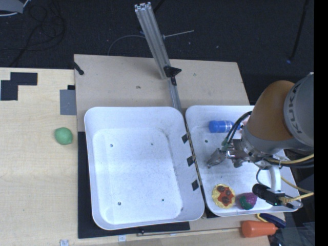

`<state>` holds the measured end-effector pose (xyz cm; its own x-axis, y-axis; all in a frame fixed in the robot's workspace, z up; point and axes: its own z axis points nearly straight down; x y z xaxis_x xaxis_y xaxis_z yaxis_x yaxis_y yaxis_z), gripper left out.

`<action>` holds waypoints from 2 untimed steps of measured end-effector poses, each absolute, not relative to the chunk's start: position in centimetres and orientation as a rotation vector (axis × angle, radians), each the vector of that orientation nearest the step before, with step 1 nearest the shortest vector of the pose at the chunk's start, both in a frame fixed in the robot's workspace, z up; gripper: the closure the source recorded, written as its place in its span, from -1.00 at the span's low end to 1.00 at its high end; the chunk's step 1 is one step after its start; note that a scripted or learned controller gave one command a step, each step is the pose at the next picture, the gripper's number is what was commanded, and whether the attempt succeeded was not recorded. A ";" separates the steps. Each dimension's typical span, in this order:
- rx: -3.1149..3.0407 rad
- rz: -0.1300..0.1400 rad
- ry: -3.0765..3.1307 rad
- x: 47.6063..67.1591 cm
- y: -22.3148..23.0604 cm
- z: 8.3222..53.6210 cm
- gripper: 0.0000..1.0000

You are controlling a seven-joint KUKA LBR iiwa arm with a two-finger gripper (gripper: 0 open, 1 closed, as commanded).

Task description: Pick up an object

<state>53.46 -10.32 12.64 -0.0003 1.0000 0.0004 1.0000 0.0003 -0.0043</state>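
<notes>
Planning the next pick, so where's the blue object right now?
The blue object lies in the right bin, near its far edge, up-left of the gripper.

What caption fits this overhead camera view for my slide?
KUKA arm over the right bin, gripper low between a blue bottle and two toys.

Green ball (63, 136) on the wooden bench, orange object (258, 228) at front edge, metal rail (155, 38) behind bins
</notes>
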 end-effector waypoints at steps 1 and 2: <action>-2.221 -0.001 -2.222 53.5 -10.3 9.1 -1.00; -2.225 -0.003 -2.221 53.6 -10.4 10.3 1.00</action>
